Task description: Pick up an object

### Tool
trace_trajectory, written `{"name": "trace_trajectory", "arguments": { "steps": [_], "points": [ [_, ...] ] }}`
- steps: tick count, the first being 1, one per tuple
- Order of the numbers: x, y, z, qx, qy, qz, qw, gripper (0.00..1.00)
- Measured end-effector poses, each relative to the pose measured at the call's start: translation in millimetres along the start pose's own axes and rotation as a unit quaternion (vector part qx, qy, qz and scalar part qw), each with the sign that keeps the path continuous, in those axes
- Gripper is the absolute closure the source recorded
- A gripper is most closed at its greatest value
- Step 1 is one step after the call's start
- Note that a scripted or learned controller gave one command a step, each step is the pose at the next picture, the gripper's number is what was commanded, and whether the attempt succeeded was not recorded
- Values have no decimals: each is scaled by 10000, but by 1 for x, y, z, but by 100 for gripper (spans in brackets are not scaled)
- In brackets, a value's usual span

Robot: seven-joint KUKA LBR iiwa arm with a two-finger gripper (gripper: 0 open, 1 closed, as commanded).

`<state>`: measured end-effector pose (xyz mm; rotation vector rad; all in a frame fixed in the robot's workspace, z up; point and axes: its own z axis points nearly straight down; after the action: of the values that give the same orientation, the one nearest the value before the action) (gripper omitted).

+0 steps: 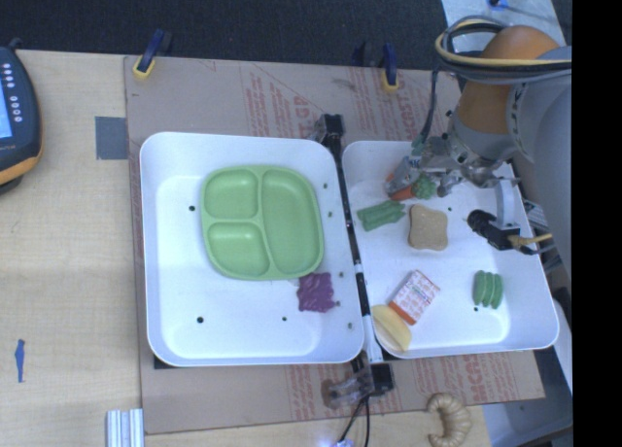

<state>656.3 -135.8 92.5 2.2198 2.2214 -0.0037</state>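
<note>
Nearest in the right bin (457,326), a pale yellow slice (392,327) lies tight in the near left corner. A red and white packet (415,296) sits just beside it, and a small dark green piece (488,289) lies alone toward the right wall. In the left bin (243,328), a purple lump (316,292) rests just off the near edge of a green divided plate (262,222).

Farther into the right bin are a tan bread-like slab (428,227) and a green pod (380,214), which lies close to the wall between the bins.

Beyond them the claw (426,171) hangs low in the far left part of the right bin, right at a small orange and green piece (406,183). That piece looks like the one being tried for. I cannot tell whether the claw is wide or narrow, nor whether it touches the piece.

Nothing is seen lifted, so by my reading the pick is not yet done. The grasp and the raise are left.

Room is tight here. The far wall and the dividing wall are both near, and the pod and slab crowd the near side. Straight up looks like the freest way out.
</note>
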Motion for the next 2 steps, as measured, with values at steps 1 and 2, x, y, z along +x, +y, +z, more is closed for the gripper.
{"name": "trace_trajectory", "arguments": {
  "steps": [1, 2],
  "points": [
    [-17, 0, 0, -5, 2, -2, 10000, 0],
    [-8, -67, 1, 41, 15, -11, 10000, 0]
  ]
}}
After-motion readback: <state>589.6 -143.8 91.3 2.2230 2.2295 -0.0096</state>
